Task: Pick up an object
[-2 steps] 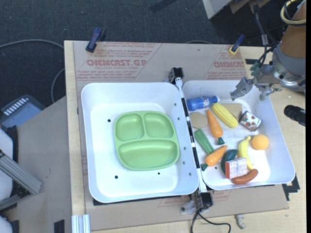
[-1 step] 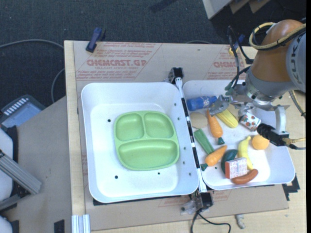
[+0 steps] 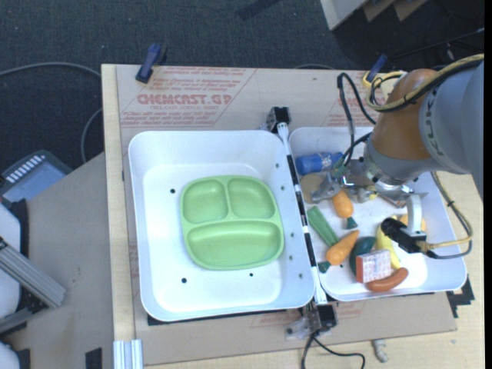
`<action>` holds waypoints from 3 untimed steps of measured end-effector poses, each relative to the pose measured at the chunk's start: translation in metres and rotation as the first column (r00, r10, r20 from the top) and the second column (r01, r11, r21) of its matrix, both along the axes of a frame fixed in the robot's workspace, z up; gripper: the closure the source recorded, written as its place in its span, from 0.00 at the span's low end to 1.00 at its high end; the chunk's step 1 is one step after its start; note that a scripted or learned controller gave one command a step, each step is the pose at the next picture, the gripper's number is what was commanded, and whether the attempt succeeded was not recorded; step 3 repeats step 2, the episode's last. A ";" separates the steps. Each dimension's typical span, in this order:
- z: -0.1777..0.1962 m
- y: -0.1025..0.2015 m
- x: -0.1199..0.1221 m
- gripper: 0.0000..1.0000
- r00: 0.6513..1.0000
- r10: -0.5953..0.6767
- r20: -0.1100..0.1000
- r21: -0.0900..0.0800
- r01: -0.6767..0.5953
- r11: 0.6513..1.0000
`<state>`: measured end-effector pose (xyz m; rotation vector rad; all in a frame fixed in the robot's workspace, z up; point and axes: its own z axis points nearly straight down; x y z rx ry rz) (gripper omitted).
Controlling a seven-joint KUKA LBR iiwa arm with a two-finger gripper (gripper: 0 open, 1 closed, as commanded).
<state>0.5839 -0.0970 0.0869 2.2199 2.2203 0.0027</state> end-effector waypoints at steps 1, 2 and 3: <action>0.009 0.000 0.000 1.00 1.000 0.000 0.001 0.000 0.000 1.000; 0.099 0.079 -0.020 1.00 1.000 0.002 0.000 0.002 -0.002 1.000; 0.099 0.079 -0.020 1.00 1.000 0.002 0.000 0.002 -0.002 1.000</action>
